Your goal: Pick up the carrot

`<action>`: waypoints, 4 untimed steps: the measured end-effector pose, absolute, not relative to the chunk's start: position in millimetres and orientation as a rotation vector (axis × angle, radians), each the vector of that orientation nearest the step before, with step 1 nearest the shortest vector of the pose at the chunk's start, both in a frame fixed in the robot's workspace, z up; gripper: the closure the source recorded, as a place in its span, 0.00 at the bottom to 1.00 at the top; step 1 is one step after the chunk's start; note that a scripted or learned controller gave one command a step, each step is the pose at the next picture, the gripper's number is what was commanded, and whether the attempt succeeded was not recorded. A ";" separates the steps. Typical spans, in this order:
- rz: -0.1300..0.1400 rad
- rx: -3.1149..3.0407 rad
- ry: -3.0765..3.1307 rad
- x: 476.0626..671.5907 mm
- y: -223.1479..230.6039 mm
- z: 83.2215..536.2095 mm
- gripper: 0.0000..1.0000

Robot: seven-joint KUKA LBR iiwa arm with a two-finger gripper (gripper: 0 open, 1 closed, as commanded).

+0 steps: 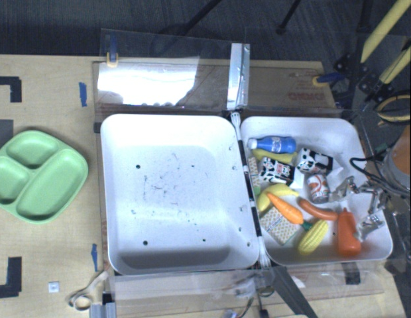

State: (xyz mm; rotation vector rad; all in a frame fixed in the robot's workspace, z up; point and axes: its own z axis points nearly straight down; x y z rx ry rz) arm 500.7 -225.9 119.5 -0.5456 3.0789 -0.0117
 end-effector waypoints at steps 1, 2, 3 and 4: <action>-0.004 -0.539 3.079 502.2 -224.9 126.7 1.00; 0.005 -0.572 3.085 549.5 -169.6 235.7 1.00; 0.006 -0.773 3.043 553.5 -135.3 230.1 1.00; 0.005 -1.105 2.935 569.7 -88.6 233.1 1.00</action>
